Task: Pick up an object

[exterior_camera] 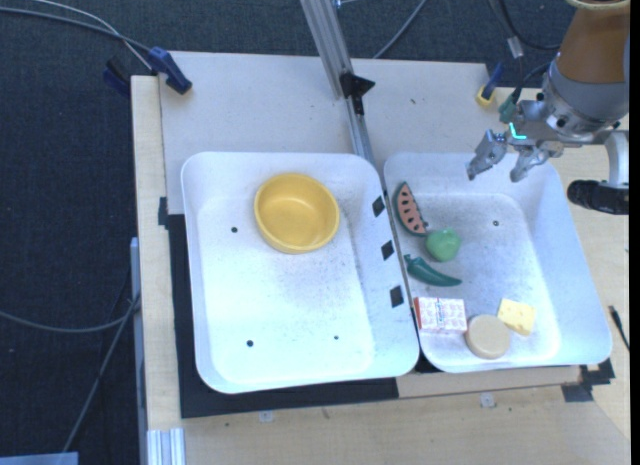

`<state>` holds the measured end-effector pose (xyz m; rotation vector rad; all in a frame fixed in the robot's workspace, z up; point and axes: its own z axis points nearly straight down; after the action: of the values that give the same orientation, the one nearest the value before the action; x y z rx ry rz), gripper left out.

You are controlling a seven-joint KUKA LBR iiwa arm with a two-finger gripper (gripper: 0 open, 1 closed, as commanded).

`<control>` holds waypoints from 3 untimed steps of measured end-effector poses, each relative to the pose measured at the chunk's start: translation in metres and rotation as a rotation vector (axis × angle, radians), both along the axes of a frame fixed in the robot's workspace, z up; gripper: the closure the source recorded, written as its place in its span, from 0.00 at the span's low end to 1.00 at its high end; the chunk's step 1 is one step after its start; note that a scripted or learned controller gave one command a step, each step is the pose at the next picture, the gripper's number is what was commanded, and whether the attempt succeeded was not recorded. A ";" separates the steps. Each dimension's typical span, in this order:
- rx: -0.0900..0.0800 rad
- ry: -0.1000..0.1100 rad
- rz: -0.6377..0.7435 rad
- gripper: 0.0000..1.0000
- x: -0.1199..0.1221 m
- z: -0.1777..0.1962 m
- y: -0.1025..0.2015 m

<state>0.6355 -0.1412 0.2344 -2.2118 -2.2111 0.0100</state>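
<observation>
We see a glossy yellow plastic bowl (296, 212), smooth white plastic bins (280, 358), and a matt wooden bench (250, 103).

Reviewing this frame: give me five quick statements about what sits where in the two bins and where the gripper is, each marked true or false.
1. The yellow bowl sits in the left bin. True.
2. The gripper is shut on the green apple. False: its jaws are apart with nothing between them, above the right bin's far edge, away from the apple.
3. The watermelon slice lies in the right bin, near the wall beside the left bin. True.
4. The cheese wedge lies inside the yellow bowl. False: it lies in the right bin, beside the round tan piece.
5. The red-and-white box is in the left bin. False: it lies in the right bin, near its front.
</observation>
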 end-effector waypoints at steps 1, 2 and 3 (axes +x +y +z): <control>-0.001 -0.007 0.001 0.00 0.001 0.004 0.000; -0.001 0.001 -0.001 0.00 0.006 -0.043 -0.004; -0.001 0.002 0.000 0.00 0.012 -0.090 -0.006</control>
<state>0.6479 -0.1475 0.1442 -2.2115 -2.2101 0.0126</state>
